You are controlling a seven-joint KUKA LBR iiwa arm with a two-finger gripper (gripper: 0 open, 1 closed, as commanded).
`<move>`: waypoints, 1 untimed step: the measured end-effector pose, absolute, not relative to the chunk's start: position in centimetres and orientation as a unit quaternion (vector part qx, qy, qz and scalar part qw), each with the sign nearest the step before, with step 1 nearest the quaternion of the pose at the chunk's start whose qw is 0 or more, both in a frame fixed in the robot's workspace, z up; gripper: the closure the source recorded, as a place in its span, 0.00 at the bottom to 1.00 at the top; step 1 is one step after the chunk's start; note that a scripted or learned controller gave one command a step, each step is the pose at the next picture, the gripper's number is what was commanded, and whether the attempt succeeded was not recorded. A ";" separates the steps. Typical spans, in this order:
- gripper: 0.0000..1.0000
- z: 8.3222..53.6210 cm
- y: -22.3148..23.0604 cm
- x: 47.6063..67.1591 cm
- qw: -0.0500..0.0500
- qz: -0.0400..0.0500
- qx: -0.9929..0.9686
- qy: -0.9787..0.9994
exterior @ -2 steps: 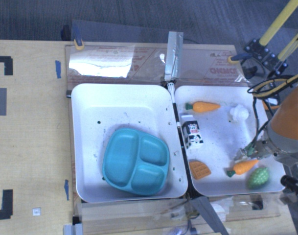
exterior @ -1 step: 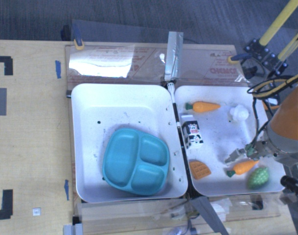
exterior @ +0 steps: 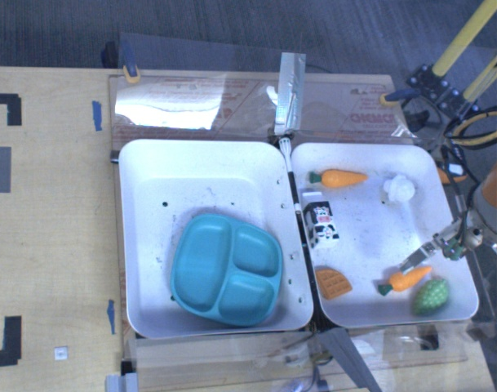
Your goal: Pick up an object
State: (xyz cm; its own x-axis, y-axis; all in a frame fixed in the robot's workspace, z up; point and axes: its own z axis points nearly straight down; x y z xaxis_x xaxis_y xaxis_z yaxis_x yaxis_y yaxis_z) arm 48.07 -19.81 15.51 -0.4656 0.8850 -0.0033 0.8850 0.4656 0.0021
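The gripper is reaching into the right bin from the right side, its fingers hanging low over the near right part of the bin, just above a small carrot. The fingertips are sitting right at the carrot's upper edge, but whether they are spread or pinched together cannot be told at this size, and nothing is visibly held between them.

As a judgement, the pick is not done: the small carrot is lying flat on the bin floor, so closing on it and lifting are both left.

That carrot is lying with its long axis slanted, the green leafy end pointing toward the lower left and the orange body running up to the right, toward the fingers. A green ball is resting just beside it at the lower right.

Elsewhere in the right bin are a second carrot, a white lump, a cow toy and a cookie. A blue tray is sitting in the left bin.
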 end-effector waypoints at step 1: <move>0.00 13.6 -20.6 50.3 0.001 0.000 0.514 0.858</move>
